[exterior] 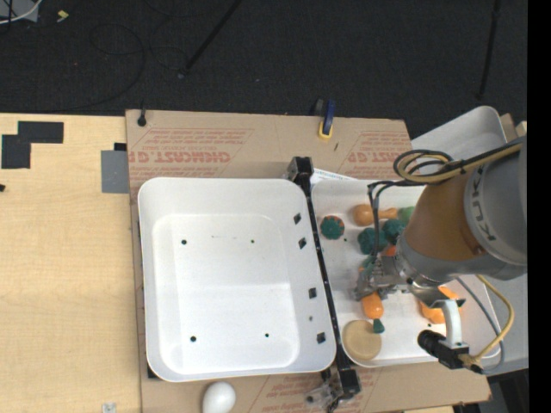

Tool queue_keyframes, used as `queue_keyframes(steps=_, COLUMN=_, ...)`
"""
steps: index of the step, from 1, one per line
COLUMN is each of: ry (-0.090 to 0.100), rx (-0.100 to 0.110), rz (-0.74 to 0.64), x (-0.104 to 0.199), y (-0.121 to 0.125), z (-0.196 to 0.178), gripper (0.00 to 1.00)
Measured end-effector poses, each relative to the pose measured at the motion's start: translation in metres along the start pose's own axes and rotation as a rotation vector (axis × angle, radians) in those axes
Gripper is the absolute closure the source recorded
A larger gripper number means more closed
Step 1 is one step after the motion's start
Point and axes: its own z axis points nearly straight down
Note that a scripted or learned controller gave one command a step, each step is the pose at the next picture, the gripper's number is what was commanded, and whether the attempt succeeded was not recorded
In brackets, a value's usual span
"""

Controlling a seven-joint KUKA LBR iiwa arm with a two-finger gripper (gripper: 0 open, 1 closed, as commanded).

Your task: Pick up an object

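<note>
While the gripper (376,284) hangs low in the right white bin (405,351), a small orange ball (372,305) lies just beneath it. Whether the pincer is clenched cannot be told. Teal lumps (375,238) and a tan disc (362,340) share that bin.

toys (372,239) in right bin (344,198)

The grey arm's two-finger gripper (373,287) hangs low in the right white bin (405,353), just above a small orange object (372,306)

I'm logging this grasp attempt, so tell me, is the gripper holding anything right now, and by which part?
It cannot be told. The gripper is down in the right bin, right above a small orange object, but no grip on it is visible.
</note>
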Motion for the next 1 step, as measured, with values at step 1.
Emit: queue_keyframes(steps=1, ry=-0.001, rx=-0.014, rz=-0.012, x=0.0489, y=0.0695, z=-0.0958, gripper=1.0)
